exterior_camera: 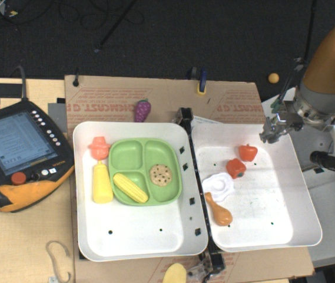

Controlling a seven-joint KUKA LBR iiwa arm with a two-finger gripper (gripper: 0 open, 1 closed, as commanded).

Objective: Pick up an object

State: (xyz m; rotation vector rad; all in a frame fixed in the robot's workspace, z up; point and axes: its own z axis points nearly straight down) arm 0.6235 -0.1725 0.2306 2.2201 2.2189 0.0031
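We judge the red tomato [248,152] in the right bin [285,217], near the gripper [269,135], light, rigid and slick, best pinched across its middle; the tool's state we cannot tell.

Two bins sit side by side on the counter [32,240]: the left bin [96,234] holds a divided plate [145,152] carrying a corn cob [130,187] and a cookie [161,174], with a bottle [101,182] just left of the plate. In the right bin [291,217], two tomatoes [242,160] lie close together behind a fried egg [219,184] and a drumstick [218,209]. A control pad [17,152] rests left of the bins, and the pincer [270,133] hangs at the right bin's far right corner.
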